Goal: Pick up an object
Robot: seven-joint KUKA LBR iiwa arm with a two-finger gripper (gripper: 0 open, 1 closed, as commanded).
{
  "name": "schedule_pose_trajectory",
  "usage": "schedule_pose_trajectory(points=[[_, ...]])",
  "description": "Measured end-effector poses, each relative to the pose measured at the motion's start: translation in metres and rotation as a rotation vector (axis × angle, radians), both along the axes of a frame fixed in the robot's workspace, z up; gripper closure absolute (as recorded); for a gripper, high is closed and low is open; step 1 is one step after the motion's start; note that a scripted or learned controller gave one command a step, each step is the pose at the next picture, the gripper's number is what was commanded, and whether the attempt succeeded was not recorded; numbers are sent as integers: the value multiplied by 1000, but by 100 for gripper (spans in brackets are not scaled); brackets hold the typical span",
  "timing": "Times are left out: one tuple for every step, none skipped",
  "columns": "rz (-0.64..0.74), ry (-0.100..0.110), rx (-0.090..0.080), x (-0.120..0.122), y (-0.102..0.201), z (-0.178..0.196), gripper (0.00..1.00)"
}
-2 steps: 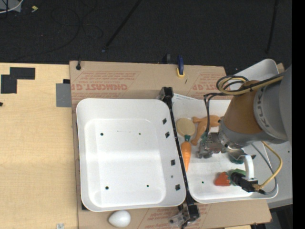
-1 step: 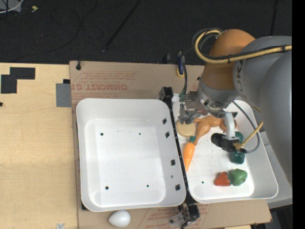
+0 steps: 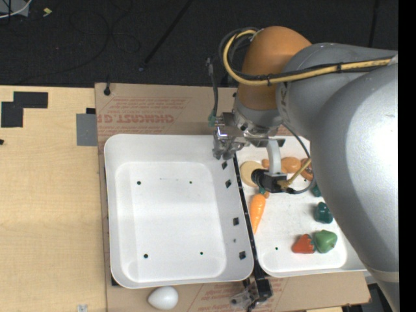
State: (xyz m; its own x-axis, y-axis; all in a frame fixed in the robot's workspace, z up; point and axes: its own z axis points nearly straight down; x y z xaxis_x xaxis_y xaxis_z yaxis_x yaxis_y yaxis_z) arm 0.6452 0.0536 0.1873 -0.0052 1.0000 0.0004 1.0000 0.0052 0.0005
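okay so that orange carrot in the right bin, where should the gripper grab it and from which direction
Probably across the carrot's thicker upper half, just below its green top, coming straight down from above. It lies flat and lengthwise beside the right bin's left wall, tapering toward its lower tip, so the wider part gives more to grip. Fingers should close across its width; the wall leaves little room on that side.

Light wood bench (image 3: 45, 207), dark floor (image 3: 117, 31) behind.

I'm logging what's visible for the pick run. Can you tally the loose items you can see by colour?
Orange: 2, a carrot and a piece partly hidden by the arm
Red: 1
Green: 2, bright and dark
Cream: 1, round piece
White: 1, egg outside the bins
Total: 7 visible; the arm may hide more.
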Motion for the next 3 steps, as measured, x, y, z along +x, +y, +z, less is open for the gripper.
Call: schedule_pose_trajectory(points=[[5, -13, 6, 0, 87, 141, 100], [8, -10, 8, -25, 198, 261, 100], [-2, -8, 1, -1, 190, 357, 100]])
